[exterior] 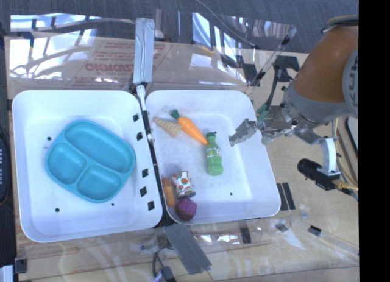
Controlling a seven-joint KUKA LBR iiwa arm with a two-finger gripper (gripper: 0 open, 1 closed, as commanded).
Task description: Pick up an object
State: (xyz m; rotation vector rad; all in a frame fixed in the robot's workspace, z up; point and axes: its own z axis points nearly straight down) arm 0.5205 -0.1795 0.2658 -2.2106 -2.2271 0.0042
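The right bin (pixel 259 177) holds several toy items. An orange carrot (pixel 192 129) lies beside a tan corn cob (pixel 167 126) at the back left. A green bottle (pixel 212 155) lies in the middle. Near the front left corner sit a small printed can (pixel 183 184), a purple item (pixel 186 209) and an orange piece (pixel 168 192). My gripper (pixel 242 133) hangs over the bin's right side, right of the bottle's cap and apart from it. I see nothing held in it.
A blue divided plate (pixel 91 159) rests in the left bin (pixel 24 214). The divider (pixel 146 147) between the bins runs just left of the toys. The arm's orange band (pixel 332 61) and wrist stand over the bench right of the right bin.
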